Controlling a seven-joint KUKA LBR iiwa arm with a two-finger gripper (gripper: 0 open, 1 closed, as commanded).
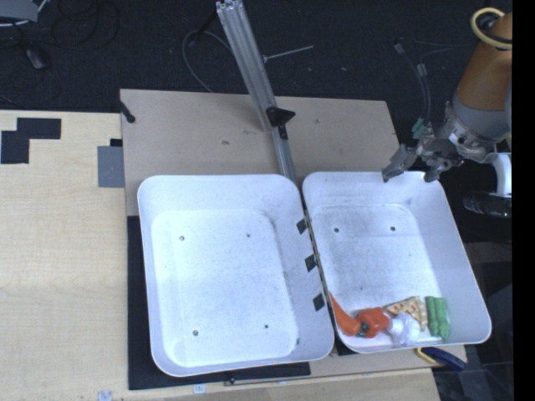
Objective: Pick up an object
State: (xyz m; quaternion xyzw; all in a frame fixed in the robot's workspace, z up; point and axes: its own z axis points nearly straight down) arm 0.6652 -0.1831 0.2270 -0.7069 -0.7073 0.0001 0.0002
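The right bin (393, 249) holds a small heap of objects in its near corner: an orange-red piece (355, 319), a tan waffle-patterned piece (408, 307), a green piece (437, 316) and a whitish piece (403, 331). My gripper (411, 166) hangs over the far right rim of that bin, well away from the heap. Its two dark fingers (394, 170) are spread apart with nothing between them.
The left bin (221, 274) lies beside the right one, joined by black clips (311, 261). A slanted aluminium bar (255, 73) rises behind the bins. Cables lie on the dark floor at the back. A yellow cable (439, 357) peeks out under the right bin.
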